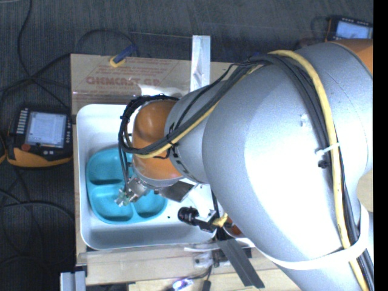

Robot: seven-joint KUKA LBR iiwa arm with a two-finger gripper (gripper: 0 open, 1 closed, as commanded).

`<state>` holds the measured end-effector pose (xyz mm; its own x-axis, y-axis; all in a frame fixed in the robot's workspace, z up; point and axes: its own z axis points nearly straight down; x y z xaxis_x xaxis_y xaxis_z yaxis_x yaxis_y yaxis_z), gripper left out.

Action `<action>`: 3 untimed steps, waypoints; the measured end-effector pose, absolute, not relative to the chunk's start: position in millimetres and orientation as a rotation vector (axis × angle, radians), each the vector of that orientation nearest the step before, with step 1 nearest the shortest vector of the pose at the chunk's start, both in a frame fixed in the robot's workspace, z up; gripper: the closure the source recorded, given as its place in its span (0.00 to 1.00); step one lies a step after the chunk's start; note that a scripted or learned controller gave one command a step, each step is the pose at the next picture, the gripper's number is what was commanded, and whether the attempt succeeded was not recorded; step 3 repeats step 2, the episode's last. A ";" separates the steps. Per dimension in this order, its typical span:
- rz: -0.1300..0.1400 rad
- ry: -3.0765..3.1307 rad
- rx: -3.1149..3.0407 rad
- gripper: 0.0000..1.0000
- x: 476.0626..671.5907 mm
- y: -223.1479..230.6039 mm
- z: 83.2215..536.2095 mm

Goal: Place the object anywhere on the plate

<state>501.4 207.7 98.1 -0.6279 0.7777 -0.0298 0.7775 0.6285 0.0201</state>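
- Gripper low over turquoise divided plate, lower left of frame; finger state impossible to tell.
- Object not identifiable; possibly hidden under wrist.
- Risk, as a judgement: snagging a plate divider or missing the grasp.
- White bin on cardboard-topped bench; dark carpet, cables, 1 handheld pendant at left.

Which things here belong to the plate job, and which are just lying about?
Job:
- blue divided plastic plate
- gripper, over the plate
- white bin holding the plate

Lying about:
- handheld control pendant on the floor
- brown cardboard sheet behind the bin
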 end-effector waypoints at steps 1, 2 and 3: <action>-0.027 2.950 1.058 1.00 532.9 210.9 95.3; -0.011 3.039 0.808 1.00 510.4 196.0 152.8; -0.011 3.039 0.808 1.00 510.4 196.0 152.8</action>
